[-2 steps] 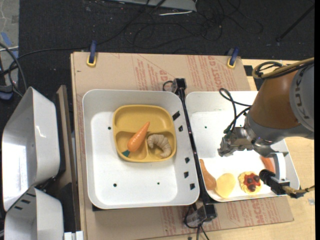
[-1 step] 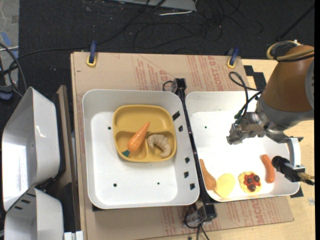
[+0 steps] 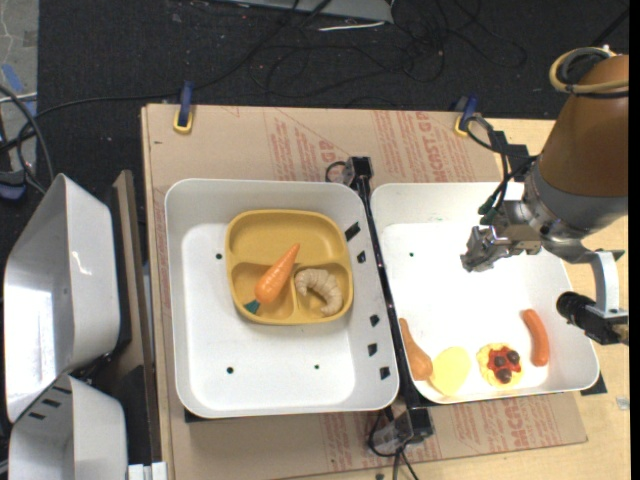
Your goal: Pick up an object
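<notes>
I have the arm [image 3: 590, 158] reaching in from the right, its orange band high over the right bin [image 3: 440, 208]. The end effector [image 3: 483, 250] hangs above bare white floor in the far half of that bin, pointing left and down. I cannot tell whether it is open or closed; from this angle it reads as one dark, glinting cluster. I see nothing between its tips.

The loose objects in the right bin lie along its near edge, well apart from the end effector. From left to right: an orange drumstick-shaped piece [image 3: 415, 351] close against the bin's left wall, a pale yellow disc [image 3: 450, 367] just beside it and touching or nearly touching it, a small yellow round piece with red and dark toppings [image 3: 500, 363], and an orange-red sausage [image 3: 538, 337] lying near to far close to the right wall.

In the left bin [image 3: 200, 298] sits a yellow divided plate [image 3: 290, 230], toward the far side. A toy carrot [image 3: 277, 274] lies slantwise across the plate's divider, its green end toward the near left. A pale curled shrimp-like piece [image 3: 322, 289] rests in the near right compartment, just beside the carrot.

Both bins sit on a brown cardboard sheet [image 3: 280, 138] covering the desk, clamped at its far corners.
</notes>
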### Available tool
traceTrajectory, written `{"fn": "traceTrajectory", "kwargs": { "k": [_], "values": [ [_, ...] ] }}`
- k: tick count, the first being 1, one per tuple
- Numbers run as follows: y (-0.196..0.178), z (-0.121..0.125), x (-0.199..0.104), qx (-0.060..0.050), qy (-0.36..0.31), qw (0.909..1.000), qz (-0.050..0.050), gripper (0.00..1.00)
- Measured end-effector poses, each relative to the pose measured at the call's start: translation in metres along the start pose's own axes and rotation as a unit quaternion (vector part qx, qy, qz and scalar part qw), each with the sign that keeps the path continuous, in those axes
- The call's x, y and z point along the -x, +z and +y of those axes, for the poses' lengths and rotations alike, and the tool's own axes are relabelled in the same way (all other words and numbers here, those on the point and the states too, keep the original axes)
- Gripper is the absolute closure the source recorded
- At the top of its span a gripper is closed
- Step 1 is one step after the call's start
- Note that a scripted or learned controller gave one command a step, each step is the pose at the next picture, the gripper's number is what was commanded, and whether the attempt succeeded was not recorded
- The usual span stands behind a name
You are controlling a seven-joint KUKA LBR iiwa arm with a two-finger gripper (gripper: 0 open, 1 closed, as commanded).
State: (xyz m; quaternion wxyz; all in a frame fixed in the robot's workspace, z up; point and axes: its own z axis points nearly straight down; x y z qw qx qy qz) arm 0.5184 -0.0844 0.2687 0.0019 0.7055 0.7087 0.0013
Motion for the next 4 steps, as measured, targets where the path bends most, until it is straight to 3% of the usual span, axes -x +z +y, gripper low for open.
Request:
{"fn": "traceTrajectory", "kwargs": {
  "k": [1,4],
  "values": [
    [-0.012,0.001,0.0,-0.001,0.001,1.0,0.0,1.0],
    [0.007,0.015,-0.156,-0.002,-0.002,1.0,0.001,1.0]
  ]
}}
